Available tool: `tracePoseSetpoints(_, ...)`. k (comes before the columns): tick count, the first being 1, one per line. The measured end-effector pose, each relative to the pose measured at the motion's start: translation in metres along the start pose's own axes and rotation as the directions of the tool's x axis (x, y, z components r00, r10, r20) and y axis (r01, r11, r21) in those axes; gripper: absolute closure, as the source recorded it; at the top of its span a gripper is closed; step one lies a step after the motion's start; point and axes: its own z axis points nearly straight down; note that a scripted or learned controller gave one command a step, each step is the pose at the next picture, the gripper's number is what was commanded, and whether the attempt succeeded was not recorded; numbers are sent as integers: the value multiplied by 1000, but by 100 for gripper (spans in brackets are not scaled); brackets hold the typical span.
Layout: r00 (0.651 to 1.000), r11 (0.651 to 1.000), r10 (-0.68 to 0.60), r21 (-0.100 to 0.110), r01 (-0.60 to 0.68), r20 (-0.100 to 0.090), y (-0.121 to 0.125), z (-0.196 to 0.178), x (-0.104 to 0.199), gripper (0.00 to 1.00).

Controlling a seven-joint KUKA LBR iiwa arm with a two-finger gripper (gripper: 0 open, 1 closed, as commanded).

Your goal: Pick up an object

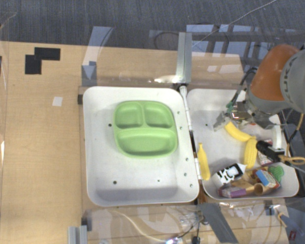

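Curved yellow plastic banana (237, 132) in right white bin (208, 136), 12 o'clock of toy heap (251, 179) | gripper (229, 117) just at its 11 o'clock; grip state cannot tell | green divided plate (145, 127) in left white bin (99, 151)

green plate (145, 127); white bins (99, 182); yellow bananas (237, 132); orange-banded grey arm (279, 80)

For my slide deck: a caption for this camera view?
Arm's gripper hovers by a banana in the cluttered right bin; green tray in left bin.
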Motion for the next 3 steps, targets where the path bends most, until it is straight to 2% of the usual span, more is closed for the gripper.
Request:
tracePoseSetpoints(1, 1000, 1000, 0, -6, 0, 0, 2, -12, 1, 100)
tracePoseSetpoints(2, 989, 989, 151, 1, -151, 2, -19, -61, -56, 100)
tracePoseSetpoints(3, 997, 997, 75, 0, -75, 0, -19, -119, 38, 100)
